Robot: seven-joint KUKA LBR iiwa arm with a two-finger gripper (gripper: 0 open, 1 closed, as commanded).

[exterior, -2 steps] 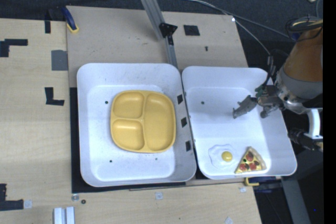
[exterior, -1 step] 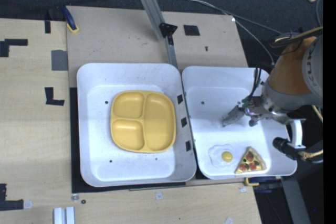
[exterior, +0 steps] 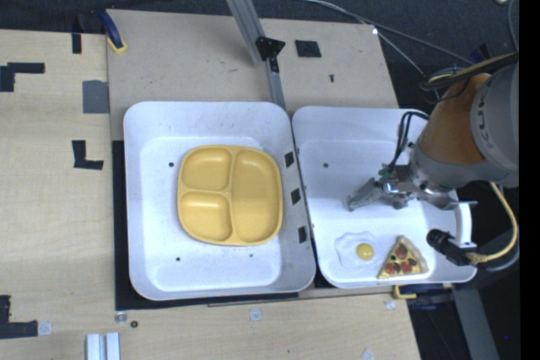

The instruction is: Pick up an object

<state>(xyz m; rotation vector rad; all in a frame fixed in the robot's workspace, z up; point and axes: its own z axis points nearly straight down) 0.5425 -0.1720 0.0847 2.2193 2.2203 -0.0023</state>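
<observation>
A: Starting at the left, the left bin [exterior: 143, 181] holds a yellow divided plate [exterior: 229, 195] lying flat near its middle, with bare white floor around it on every side.

B: And the right bin [exterior: 337, 131]?

A: A toy fried egg [exterior: 358, 250] and a toy pizza slice [exterior: 402, 258] sit just beside each other against its near wall. The end effector [exterior: 359, 198] points left, over the middle of that bin, above and apart from both toys. It has hold of nothing; how wide it stands I cannot tell.

B: What could go wrong?

A: Both toys are thin and flat, so I'd judge a descent could skid over them or pinch nothing. They lie close together, so reaching for one may shove the other. The near wall is tight behind them; a finger could catch the rim.

B: Room to move?

A: The far half of the right bin is open floor, and the arm [exterior: 460, 139] has a free approach from that side.
</observation>
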